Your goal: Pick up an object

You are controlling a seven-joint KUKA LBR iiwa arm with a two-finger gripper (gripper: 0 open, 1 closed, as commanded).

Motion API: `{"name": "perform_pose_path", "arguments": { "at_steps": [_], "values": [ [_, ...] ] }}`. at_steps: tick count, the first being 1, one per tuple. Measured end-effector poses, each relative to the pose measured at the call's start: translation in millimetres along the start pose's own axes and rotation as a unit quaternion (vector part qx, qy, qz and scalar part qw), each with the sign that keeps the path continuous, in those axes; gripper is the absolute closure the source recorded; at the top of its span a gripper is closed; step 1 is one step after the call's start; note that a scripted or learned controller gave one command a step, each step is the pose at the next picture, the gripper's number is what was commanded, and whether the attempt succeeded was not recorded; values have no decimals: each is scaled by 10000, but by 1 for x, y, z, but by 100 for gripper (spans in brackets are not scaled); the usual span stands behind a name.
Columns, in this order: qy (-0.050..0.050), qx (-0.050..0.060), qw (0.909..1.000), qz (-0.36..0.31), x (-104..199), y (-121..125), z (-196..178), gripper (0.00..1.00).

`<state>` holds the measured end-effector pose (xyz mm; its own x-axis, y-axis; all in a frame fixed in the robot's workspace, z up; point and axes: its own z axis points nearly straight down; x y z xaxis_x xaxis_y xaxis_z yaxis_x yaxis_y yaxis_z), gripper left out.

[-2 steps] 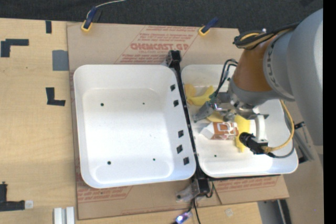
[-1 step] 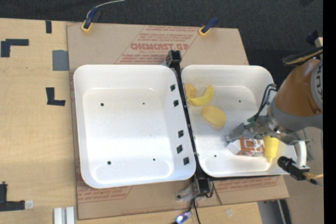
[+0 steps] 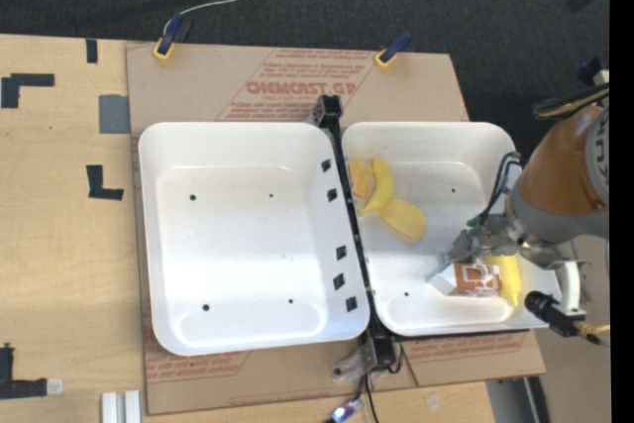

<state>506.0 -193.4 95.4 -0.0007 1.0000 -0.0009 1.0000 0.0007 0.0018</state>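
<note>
Left bin (image 3: 238, 238): sitting at 9 o'clock of the bench, showing bare white floor with four small dark dots. A black divider strip (image 3: 342, 223) is running between the two bins, from 12 toward 6 o'clock.

Right bin (image 3: 436, 139): holding three things. A yellow banana-shaped piece (image 3: 374, 183) is lying against the divider at the bin's 10 o'clock. A yellow oval piece (image 3: 405, 220) is resting just beside it, toward 4 o'clock of the banana. An orange-and-white packet (image 3: 474, 278) is lying at the bin's 5 o'clock, near the front wall, with a yellow block (image 3: 509, 279) touching its 3 o'clock side. The packet's long axis is running roughly 8 to 2 o'clock, its pale corner pointing toward 8.

The gripper (image 3: 482, 248) is hanging just over the packet's 12 o'clock edge; the arm (image 3: 560, 178) is crowding in from 3 o'clock. Finger opening: cannot tell, and no grasp is showing.

Brown cardboard (image 3: 297, 79) is lying under both bins, clamped at 12 o'clock.
</note>
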Motion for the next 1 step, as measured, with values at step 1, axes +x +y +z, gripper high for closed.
{"name": "perform_pose_path", "arguments": {
  "at_steps": [1],
  "values": [
    [3,-12,10000,-28,47,44,-55,100]
  ]
}}
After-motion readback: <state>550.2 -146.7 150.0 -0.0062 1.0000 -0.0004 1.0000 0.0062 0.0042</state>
